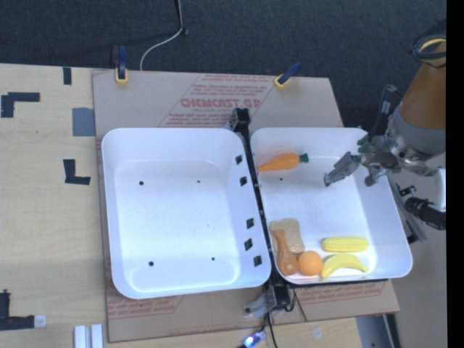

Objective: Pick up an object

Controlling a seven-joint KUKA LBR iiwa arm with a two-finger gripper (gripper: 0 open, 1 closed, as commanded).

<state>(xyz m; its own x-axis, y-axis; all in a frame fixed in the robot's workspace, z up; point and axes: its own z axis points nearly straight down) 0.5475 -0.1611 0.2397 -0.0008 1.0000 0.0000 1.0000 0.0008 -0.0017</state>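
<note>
carrot [279, 163] orange (green tip) | 2 bananas [344, 244] yellow | bins [116, 194] white

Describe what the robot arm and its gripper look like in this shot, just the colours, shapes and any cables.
The arm is a thick rounded column with an orange-brown band above a grey wrist section. A yellowish ring sits near its top edge. The gripper is dark grey metal, with two slim angular fingers on a boxy mount. Black fittings and a short dark cable sit beside the wrist.

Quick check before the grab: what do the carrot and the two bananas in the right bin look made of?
Carrot: likely molded plastic toy, smooth uniform orange with a flat green tip. Bananas: probably the same, even bright yellow, no spots or bruising, faint sheen. Hard or soft, I can't tell from here.
</note>
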